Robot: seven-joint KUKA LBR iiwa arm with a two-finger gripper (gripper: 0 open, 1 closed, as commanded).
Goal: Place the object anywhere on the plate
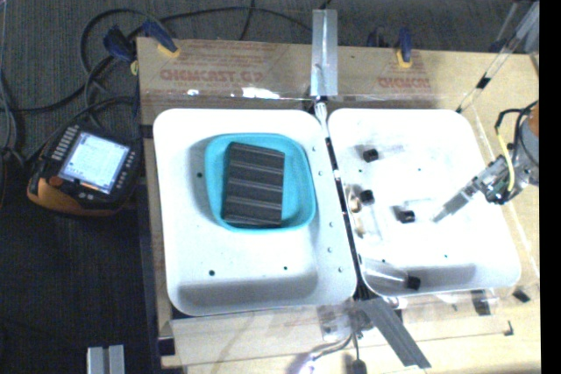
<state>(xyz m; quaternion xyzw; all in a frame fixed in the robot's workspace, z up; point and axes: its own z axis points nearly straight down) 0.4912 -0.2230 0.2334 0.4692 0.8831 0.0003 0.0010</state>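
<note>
Far off to the claw's left sits the left bin, and inside it the blue plate. On that plate lies the dark ribbed block, flat, square to the rim, well clear of the claw. So the task's thing looks already home.

Under the claw is the right bin, the claw hanging low over its floor near the right wall. Whether it is spread or pressed together, I cannot tell; it reads as one thin grey sliver, with nothing visibly pinched.

The block looks stiff and light, maybe foam or rubber, its ridges offering grip. My call: take it across the short sides.

Just left of the claw, small dark bits dot the floor.
</note>
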